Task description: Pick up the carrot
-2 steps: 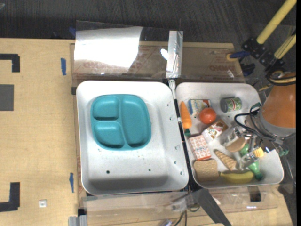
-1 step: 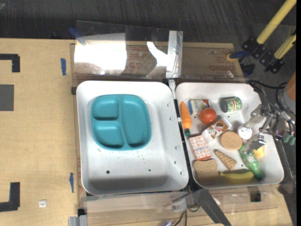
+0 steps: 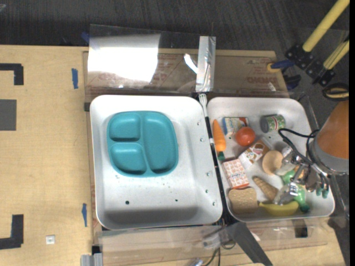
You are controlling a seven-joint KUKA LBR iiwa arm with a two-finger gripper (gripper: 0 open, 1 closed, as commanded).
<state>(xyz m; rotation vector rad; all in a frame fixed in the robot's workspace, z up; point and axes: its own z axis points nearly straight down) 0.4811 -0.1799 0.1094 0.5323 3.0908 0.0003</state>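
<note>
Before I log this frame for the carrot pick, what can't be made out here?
- Pincer: whether open or shut is unclear in the camera view; cables and wrist clutter blur it.
- Green item beneath the pincer: partly covered, identity unclear.
- Arm: cut off by the right edge.
- Carrot: visible against the right bin's left wall, but its lower end's contact is too small to judge.

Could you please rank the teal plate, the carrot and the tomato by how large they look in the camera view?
1. Teal plate, by far.
2. Carrot.
3. Tomato, shorter than the carrot but rounder.
</note>
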